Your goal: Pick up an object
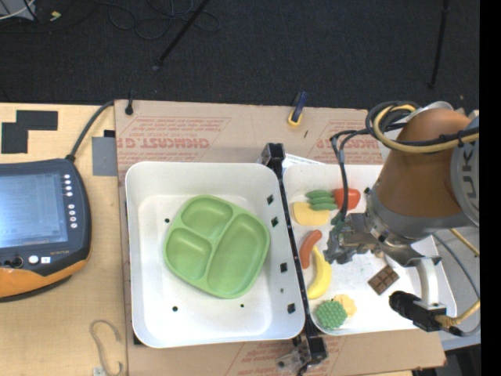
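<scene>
The gripper (338, 247) is hanging low over the right bin (427, 257), just beside the banana (319, 272); whether it is spread or pressed together cannot be told. The banana is lying at the bin's left wall, touching a red sausage (308, 245). It is looking like light, stiff, smooth plastic; gripping across its narrow middle is appearing soundest.

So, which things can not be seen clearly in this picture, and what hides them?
- Gripper, camera view: the arm's body covers it from above, so its fingers cannot be judged.
- Right bin: the arm hides much of its floor.
- Carrot: the arm and a cable cover part of it.
- Brown block: too small to identify.
- Teach pendant: cut off by the left edge.
</scene>
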